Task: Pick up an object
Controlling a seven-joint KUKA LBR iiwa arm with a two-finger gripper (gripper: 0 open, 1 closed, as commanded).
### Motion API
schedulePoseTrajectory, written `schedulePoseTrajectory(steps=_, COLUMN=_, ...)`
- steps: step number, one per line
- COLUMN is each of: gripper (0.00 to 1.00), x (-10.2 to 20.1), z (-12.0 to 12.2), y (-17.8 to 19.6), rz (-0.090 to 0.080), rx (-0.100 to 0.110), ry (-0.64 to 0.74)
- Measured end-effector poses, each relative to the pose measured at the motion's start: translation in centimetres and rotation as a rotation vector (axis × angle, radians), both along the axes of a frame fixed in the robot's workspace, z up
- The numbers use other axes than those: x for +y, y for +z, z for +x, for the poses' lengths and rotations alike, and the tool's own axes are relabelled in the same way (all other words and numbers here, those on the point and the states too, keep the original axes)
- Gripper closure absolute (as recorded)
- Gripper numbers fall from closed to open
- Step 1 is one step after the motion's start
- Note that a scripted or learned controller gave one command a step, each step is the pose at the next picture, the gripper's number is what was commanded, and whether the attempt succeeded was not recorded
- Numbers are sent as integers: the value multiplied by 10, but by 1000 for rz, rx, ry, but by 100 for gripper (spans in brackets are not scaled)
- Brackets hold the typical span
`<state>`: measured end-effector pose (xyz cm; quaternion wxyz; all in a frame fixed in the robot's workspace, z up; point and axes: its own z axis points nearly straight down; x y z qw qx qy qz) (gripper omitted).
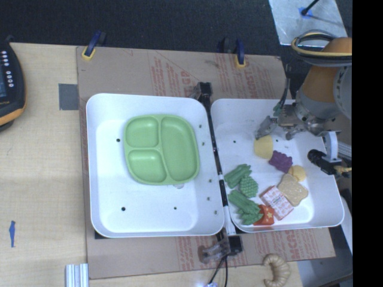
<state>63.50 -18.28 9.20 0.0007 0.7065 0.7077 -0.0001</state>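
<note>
Both bins are plain white: the left bin (108,160) carries a pale green divided plate (161,149); the right bin (239,115) has a yellow lump (263,147), a purple piece (280,160), a tan slice (292,189), a red-and-white packet (277,201), dark green ridged pieces (241,187); the arm (323,70) is grey, banded orange; the bench (42,178) is light wood.

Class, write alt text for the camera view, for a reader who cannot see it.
The gripper hovers over the right bin, just above a yellow piece among small toy foods. The left bin holds a green divided plate.
</note>
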Motion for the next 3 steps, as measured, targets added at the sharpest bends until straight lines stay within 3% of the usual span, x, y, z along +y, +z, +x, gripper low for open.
schedulePoseTrajectory(steps=1, gripper=0, x=-21, z=23, y=1, rz=0, rx=0, ry=3)
schedulePoseTrajectory(steps=2, gripper=0, x=10, z=-33, y=8, rz=3, rx=9, ry=1)
schedulePoseTrajectory(steps=3, gripper=0, x=4, z=-6, y=0, rz=0, rx=1, ry=4)
